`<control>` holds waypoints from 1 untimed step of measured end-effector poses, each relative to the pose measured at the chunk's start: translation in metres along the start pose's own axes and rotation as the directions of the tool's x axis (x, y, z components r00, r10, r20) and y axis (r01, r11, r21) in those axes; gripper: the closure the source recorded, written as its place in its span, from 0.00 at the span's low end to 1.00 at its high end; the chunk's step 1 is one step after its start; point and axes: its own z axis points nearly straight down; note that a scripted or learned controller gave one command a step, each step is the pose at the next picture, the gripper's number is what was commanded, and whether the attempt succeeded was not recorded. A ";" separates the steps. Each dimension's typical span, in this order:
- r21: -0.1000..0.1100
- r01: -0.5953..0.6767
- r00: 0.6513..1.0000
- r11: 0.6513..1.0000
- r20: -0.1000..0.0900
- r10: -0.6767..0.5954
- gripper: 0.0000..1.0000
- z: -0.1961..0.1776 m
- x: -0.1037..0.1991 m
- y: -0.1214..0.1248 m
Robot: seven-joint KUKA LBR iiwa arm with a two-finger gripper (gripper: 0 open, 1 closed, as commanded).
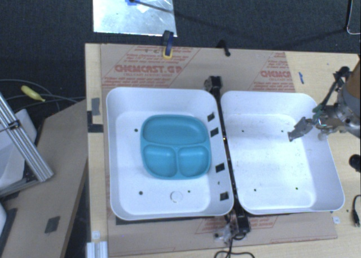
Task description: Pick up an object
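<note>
A blue plate (174,145) with three compartments lies flat in the middle of the left bin (121,110). A small pale round thing (176,196) sits near that bin's front wall. My gripper (296,132) hangs over the right part of the right bin (321,195), pointing left and down, far from the plate. Nothing shows at its tip.
Black clips (215,132) line the seam between the two bins. A yellow and blue clamp (167,45) stands on the cardboard behind the left bin, with a shiny metal sheet (134,3) beyond it. An aluminium frame (20,144) stands at the left.
</note>
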 end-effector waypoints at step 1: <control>0.010 -0.006 1.000 1.000 -0.003 0.006 0.00 0.099 -0.016 -0.051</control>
